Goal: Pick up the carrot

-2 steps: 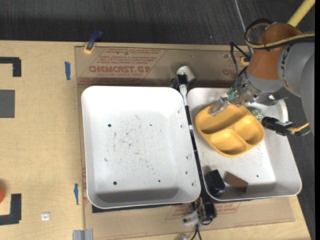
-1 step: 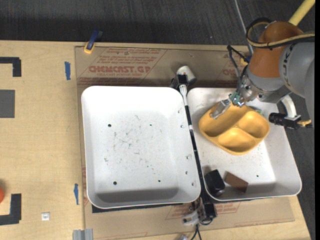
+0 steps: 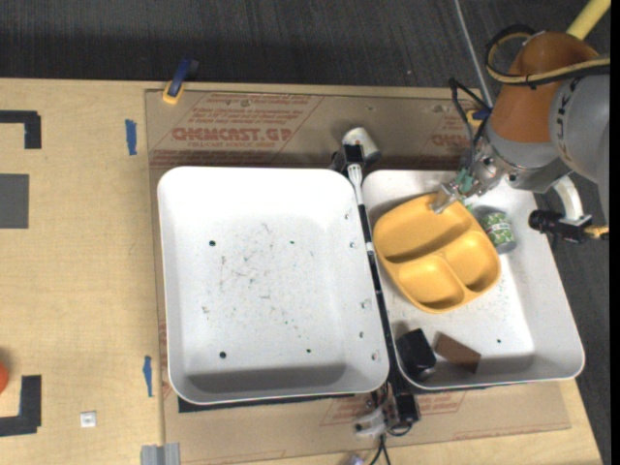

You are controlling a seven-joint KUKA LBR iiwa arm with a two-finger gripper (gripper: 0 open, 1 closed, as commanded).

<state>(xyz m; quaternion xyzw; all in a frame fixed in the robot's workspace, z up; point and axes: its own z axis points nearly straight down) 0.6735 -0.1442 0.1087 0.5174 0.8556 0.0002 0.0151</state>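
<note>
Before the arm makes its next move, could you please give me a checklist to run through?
1. Gripper over the right bin: ok.
2. Carrot's position known: cannot tell; I can identify no item here as it.
3. Gripper clear of the yellow divided dish: not ok, it sits right at the dish's far rim.
4. Gripper's grasp state: cannot tell.
5. Green-and-white item out of the way: not ok, it lies beside the dish, close to the gripper.
6. Black object and brown block apart from the gripper: ok, both lie by the bin's near wall.
</note>
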